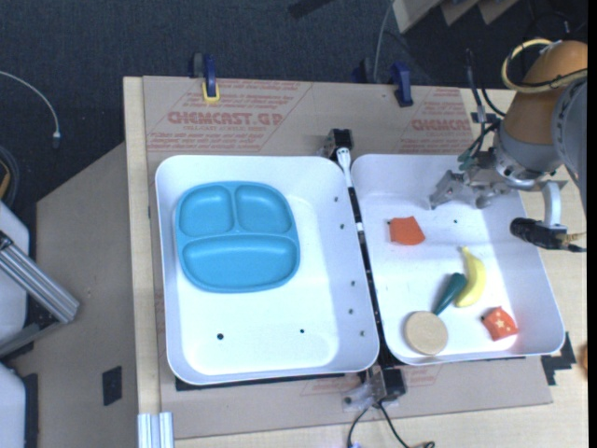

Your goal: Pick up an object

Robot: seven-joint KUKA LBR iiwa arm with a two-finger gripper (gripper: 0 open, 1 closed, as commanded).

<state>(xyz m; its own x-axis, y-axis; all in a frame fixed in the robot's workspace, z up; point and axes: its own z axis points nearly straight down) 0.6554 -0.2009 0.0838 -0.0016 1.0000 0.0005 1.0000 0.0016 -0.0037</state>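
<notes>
The jaws are seen spread, with the two grey fingers (441, 194) set apart and bare white bin floor visible between them. Nothing is held and no object is touched. The jaws are placed over the far part of the right bin (552, 299), towards its back wall; whether the fingertips rest on the floor cannot be told.

The arm (536, 119) is noted entering from the upper right. Its orange band is uppermost, and the grey wrist is angled down and leftward into the bin's far right corner.

Nearest the jaws, an orange block (405, 231) is recorded lying flat on the bin floor, nearer the camera and slightly to the left, apart from the fingers. Further forward a yellow banana (473, 277) is found, with a dark teal object (449, 292) touching its left side. A round tan disc (425, 332) is placed at the near edge, just beside the teal object's lower end. A small red piece (500, 323) is noted near the front right corner, apart from the banana.

The left bin (169, 278) is seen to contain a blue divided plate (239, 235) in its far half. Both bins are carried side by side on a brown counter (280, 110) with red lettering.
</notes>
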